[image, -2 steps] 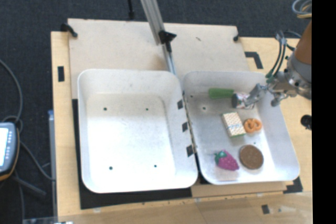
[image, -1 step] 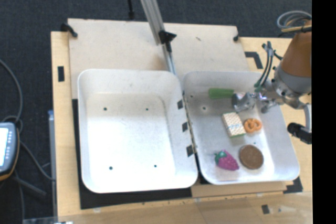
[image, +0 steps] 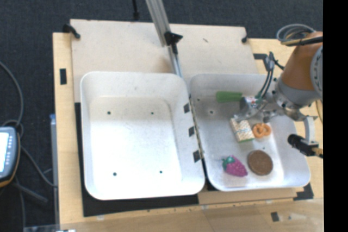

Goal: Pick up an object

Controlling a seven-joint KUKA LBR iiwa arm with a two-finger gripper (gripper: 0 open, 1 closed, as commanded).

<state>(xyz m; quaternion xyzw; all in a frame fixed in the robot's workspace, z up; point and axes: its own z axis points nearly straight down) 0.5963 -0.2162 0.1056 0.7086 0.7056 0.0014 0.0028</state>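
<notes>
The arm (image: 302, 70) reaches in from the right of the frame over the right bin (image: 296, 174), and its gripper (image: 251, 108) sits low in the middle of that bin, just above a pale block (image: 241, 129). Whether the jaws are wide or narrow I cannot tell; the metal parts there blur together, and nothing shows clearly between them. The likely targets lie close together: the block touches or nearly touches an orange ring (image: 262, 130) to its right, a green piece (image: 229, 96) lies toward the upper left of the bin, and a pink berry (image: 235, 166) and brown disc (image: 260, 162) sit near the lower edge. The left bin (image: 92, 89) lies beside it on the worktop (image: 125, 43). The main risk, as I judge it, is crowding: a descent between block and ring could push one aside or pinch both, giving a slanted, weak hold that slips on lifting. The flat disc would offer little to grip.
</notes>
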